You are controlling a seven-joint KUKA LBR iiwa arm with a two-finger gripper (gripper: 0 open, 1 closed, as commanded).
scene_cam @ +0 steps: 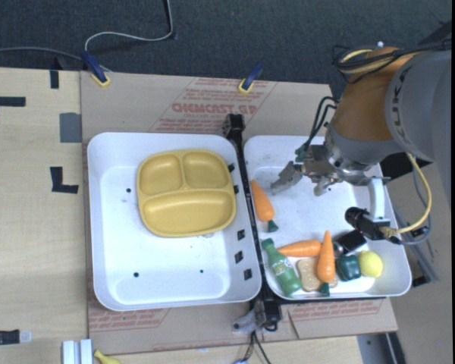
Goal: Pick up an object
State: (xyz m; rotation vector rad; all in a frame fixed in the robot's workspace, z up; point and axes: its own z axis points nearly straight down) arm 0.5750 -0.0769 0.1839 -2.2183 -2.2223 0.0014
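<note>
Right white bin: small orange carrot, tapered, lying free; pincer above, fingers apart, holding nothing.

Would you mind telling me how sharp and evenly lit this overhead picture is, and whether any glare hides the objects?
Camera view: even, soft lighting with faint shadows; the white bins are bright but not blown out; mild sheen on the yellow plate; the gripper looks slightly soft; the toy carrots stay readable.
</note>
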